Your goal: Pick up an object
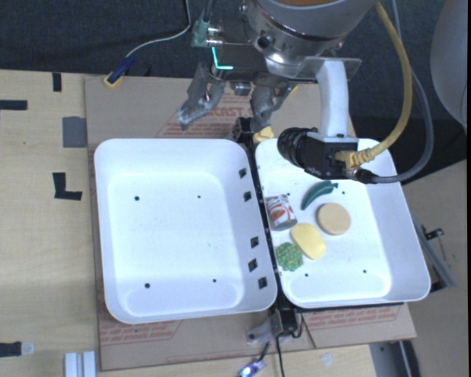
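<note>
- While the arm (314, 6) reaches in from the right and hangs high over the far edge of the bins, its bulk covers the top of the scene, probably parked clear so the camera can see the contents.
- Across the worktop (31, 234) lies a cardboard sheet (133, 108) that carries both bins, seemingly to keep them in a fixed spot.
- Left bin (173, 226): white and shallow, with nothing lying in it that I can see.
- Right bin (377, 281): it touches the left one along a shared rim and holds all the objects, bunched toward that rim.
- Hand (229, 104): it hovers beyond the bins' far edge, its two fingers spread apart and released, with nothing between them.
- Yellow lump (308, 240) and tan round piece (334, 218): just beside each other mid-bin, they look like the easiest picks.
- Small can (279, 210), green leafy piece (289, 256) and dark green pepper (319, 192): the can and the leafy piece sit close to the wall, perhaps awkward for the fingers, though the view is too coarse to be sure.
</note>
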